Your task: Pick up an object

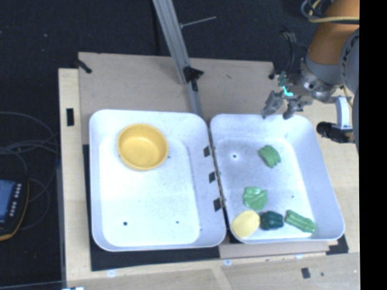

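In the right bin (pixel 314 162), 3 green pieces (pixel 269 156), perhaps 4.

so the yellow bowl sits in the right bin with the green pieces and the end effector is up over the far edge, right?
Not quite. The camera view shows the yellow bowl alone in the left bin; the green pieces are in the right bin. The end effector is over that far edge.

Bench (pixel 69 180) bearing two white bins (pixel 109 180)
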{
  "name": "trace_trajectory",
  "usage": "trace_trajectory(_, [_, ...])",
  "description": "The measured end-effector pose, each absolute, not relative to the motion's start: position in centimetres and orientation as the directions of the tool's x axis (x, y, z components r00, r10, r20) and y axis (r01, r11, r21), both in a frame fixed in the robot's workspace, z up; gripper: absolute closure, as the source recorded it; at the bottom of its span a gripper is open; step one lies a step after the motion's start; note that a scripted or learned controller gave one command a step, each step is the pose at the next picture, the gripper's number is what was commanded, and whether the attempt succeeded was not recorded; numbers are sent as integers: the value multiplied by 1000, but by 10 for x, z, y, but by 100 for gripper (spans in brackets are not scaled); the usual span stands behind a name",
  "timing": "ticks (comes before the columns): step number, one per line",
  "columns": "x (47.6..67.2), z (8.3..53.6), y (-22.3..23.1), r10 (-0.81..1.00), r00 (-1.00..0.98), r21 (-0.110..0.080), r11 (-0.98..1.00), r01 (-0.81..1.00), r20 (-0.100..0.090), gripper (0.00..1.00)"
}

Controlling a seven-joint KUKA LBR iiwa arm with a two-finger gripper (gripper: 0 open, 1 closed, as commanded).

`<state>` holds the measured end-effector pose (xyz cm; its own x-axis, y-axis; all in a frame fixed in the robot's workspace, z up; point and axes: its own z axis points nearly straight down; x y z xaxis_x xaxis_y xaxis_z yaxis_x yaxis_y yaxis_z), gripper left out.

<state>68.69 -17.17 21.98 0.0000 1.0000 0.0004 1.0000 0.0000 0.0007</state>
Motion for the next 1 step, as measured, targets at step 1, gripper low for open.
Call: trace_trajectory(1, [687, 220, -172, 1000, 0, 1, 0, 1000, 0, 0])
